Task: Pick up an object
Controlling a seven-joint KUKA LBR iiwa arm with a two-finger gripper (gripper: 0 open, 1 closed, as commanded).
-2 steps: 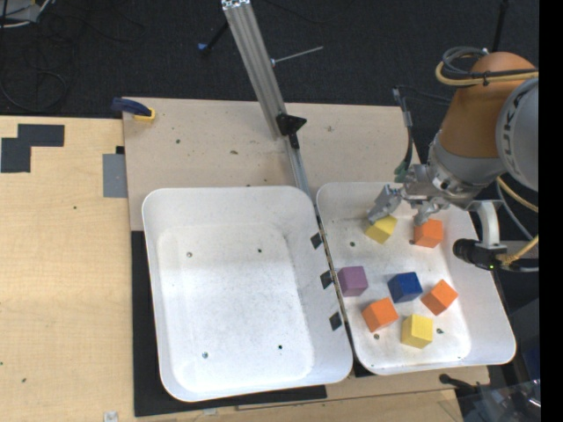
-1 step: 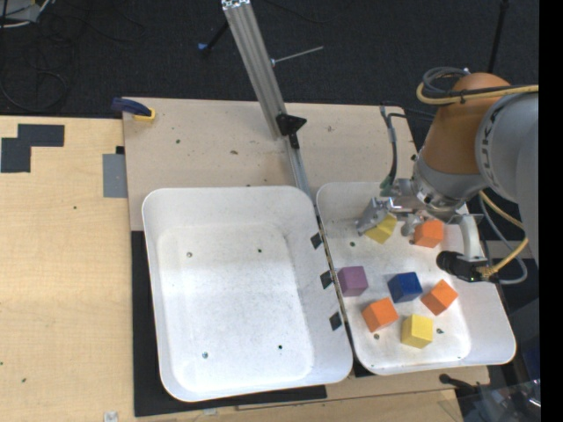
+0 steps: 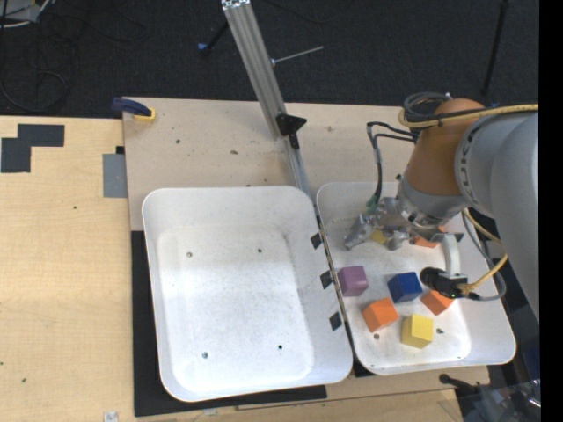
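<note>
tool (image 3: 368, 229) low in right bin (image 3: 493, 345) — wooden bench (image 3: 62, 262) — dark floor (image 3: 114, 33)

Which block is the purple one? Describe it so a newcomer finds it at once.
Look at the right bin, the smaller of the two white bins. The purple block sits near that bin's left wall, closest of all blocks to the divide between the bins. It is the only purple one; the blue block lies to its right and an orange block below it.
</note>
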